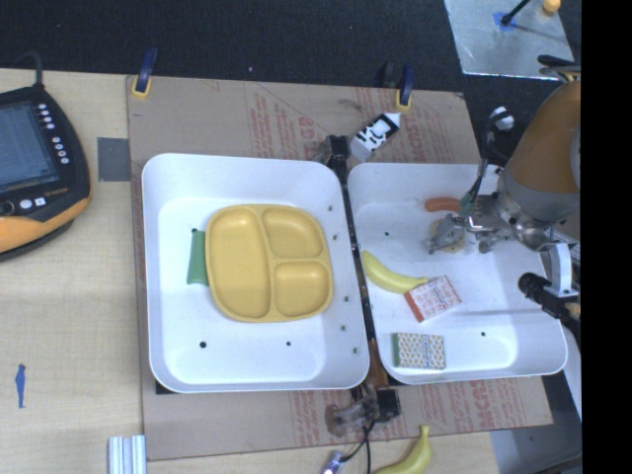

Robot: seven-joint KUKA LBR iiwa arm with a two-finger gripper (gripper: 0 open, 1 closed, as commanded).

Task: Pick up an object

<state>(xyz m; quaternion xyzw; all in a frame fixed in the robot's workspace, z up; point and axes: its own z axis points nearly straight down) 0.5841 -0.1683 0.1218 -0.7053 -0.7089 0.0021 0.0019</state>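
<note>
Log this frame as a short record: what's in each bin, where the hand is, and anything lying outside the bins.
left bin: yellow divided plate lying over a green item
right bin: banana, red-and-white packet, green-edged packet, orange item
hand: low over right bin's upper part; grip unclear
outside bins: second banana at bottom edge, tablet controller at left

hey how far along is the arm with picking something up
Done: the gripper is down in the right bin, near the top edge. In hand: nothing visibly held. Left: grasp and lift; the banana, red packet and green packet lie on the floor.
</note>
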